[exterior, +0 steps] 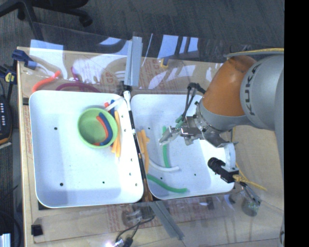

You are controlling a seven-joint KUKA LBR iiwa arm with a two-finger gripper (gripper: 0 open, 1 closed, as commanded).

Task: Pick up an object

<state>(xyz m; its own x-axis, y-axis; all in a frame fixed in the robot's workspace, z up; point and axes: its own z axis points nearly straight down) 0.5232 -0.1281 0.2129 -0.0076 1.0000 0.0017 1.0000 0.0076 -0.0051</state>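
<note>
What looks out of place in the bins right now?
An orange stick lies along the seam between the two bins rather than flat inside either. In the left bin, the green bowl sits tilted over other sticks at the right wall. Nothing looks spilled or broken.

Dark grey carpet floor (pixel 159 19) runs along the top, with black chair legs (pixel 53 14) at the top left corner. Wooden bench top (pixel 96 222) is light brown with red printed marks, glossy, and carries bluish-white window-like reflections (pixel 178 46) near its far edge. A grey metal post (pixel 133 60) stands at the far edge between the bins. Black gear (pixel 5 116) sits off the bench's left edge. Cables (pixel 123 239) hang at the near edge. Lighting is even and bright.
</note>
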